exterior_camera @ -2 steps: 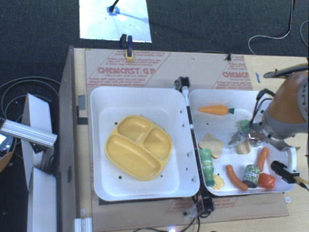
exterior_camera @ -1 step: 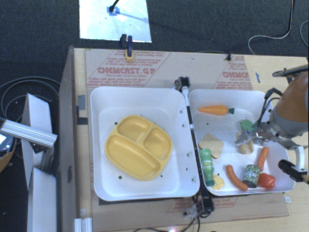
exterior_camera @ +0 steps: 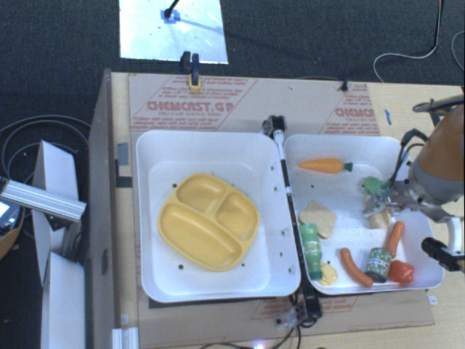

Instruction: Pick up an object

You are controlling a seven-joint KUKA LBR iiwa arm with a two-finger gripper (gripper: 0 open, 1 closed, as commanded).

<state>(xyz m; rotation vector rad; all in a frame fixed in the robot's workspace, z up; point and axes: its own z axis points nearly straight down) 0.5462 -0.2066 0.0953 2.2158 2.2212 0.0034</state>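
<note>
Fingers (exterior_camera: 379, 208), state unclear, near right bin (exterior_camera: 341, 145) far edge beside green toy (exterior_camera: 374, 186).

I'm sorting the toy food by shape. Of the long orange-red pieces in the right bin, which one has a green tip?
The carrot, lying near the bin's far wall; its right end is green. The two sausages nearer the front have none.

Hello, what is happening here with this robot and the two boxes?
The arm's end effector is low in the right bin, among toy foods, beside a green piece and a small beige piece. Nothing is visibly lifted. A carrot lies further back. The left bin holds a yellow divided plate.
</note>
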